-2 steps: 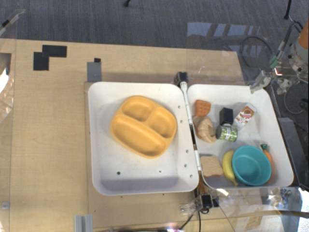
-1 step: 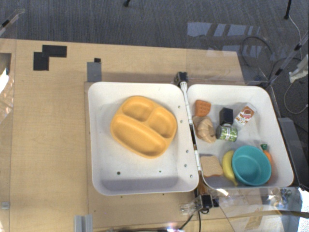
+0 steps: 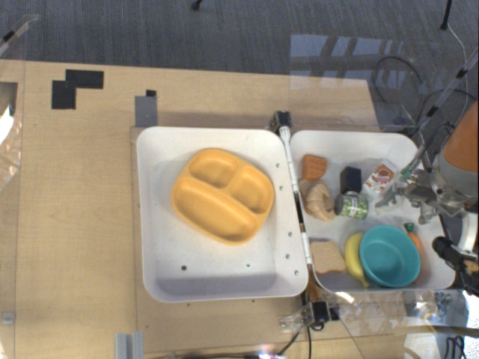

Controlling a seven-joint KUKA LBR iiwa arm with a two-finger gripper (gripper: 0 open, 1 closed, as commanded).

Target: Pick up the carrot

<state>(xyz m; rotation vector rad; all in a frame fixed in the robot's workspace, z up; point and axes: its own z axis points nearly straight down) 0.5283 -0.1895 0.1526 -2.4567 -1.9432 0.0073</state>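
Along the near edge of the right bin point(image 3: 374, 136) lay a slice of bread point(image 3: 327, 255), a banana point(image 3: 353, 259) and a teal bowl point(image 3: 388, 256), side by side and touching one another.

In the left bin point(image 3: 150, 200), a yellow divided plate point(image 3: 223, 194) sat around the middle, tilted toward the far left corner. Across the shared wall, the right bin's left side held an orange-brown piece of food point(image 3: 314, 167) by the far edge and a pale pastry-like item point(image 3: 320, 200) just nearer. Toward the middle stood a black box point(image 3: 350, 178), a green can point(image 3: 352, 206) on its side, and a small carton point(image 3: 382, 176).

The carrot point(image 3: 415, 240) lay near the bin's right edge, tucked against the far right rim of the bowl, its green top pointing toward the far edge. It rested on the bin floor, so the pick looked not yet done: reaching it, closing on it and lifting all seemed left to do.

The gripper point(image 3: 404, 194) hung over the right side of the bin, just beyond the carrot toward the far edge and apart from it, beside the carton. Whether its jaws stood apart or together could not be told. The arm point(image 3: 460, 152) came in over the bin's right edge, its orange band above the wrist.
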